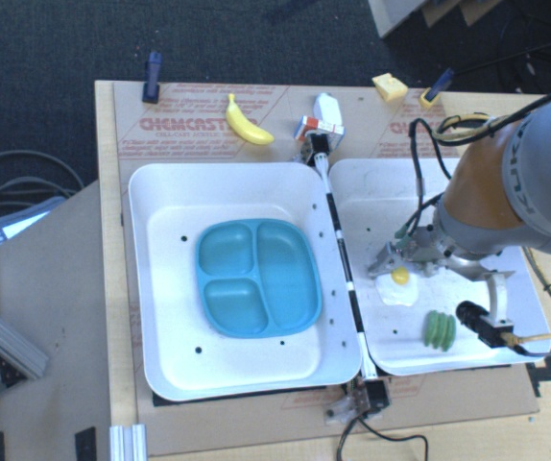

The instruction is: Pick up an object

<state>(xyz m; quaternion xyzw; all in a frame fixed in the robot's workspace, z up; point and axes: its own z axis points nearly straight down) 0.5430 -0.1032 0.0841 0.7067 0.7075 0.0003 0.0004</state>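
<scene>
Claw [388, 262] is low in the right bin [371, 185], at the arm's [515, 190] wrist end; cannot tell whether it is apart or together, and nothing is visibly clamped. Fried egg [397, 287] lies on the bin floor just below and touching-close to the claw tip, green pod [439, 329] further below and to the right of the claw, apart from the egg. Left of the claw, across the bin divider, a blue tray [256, 277] sits in the left bin [160, 200]; above the claw, off the bins on the bench board, a banana [245, 123] to upper left and a yellow block [389, 86] straight above.
</scene>
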